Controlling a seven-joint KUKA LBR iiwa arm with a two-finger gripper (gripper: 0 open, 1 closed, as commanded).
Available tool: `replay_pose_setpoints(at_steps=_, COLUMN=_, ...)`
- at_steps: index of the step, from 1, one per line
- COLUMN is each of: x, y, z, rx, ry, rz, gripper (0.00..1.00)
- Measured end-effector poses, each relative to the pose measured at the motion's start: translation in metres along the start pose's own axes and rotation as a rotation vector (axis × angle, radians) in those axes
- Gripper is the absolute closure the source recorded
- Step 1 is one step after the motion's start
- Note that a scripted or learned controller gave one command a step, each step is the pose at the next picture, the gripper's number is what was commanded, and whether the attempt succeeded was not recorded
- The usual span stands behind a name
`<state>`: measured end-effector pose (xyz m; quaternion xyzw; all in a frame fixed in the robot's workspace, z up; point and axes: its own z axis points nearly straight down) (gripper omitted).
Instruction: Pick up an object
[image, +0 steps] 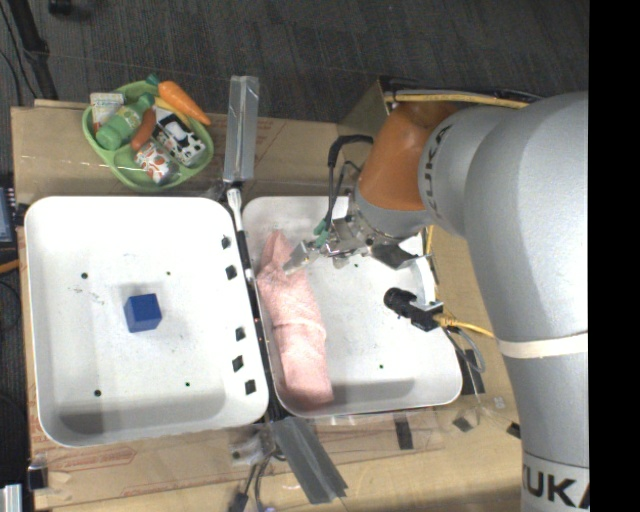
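A pink folded cloth (294, 322) lies along the left side of the right bin (400, 385). A blue cube (143, 311) sits in the left bin (60, 260), left of its middle. My gripper (312, 250) reaches into the right bin from the right, low over the upper end of the cloth. Its tips sit at the cloth's top right edge, and I cannot make out how they stand. Nothing is visibly lifted.
A green bowl (103, 152) with toy food, including an orange carrot, stands on the bench behind the left bin. A black and yellow cable fitting (415, 306) hangs over the right bin. The arm's grey body (520, 230) covers the bench's right side.
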<state>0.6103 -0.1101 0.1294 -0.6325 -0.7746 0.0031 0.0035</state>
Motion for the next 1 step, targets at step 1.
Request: replay_pose_setpoints(at_steps=1, x=0.0635, y=0.0475, z=-0.0600, rx=-0.006, ry=-0.002, rz=-0.025, gripper=0.00)
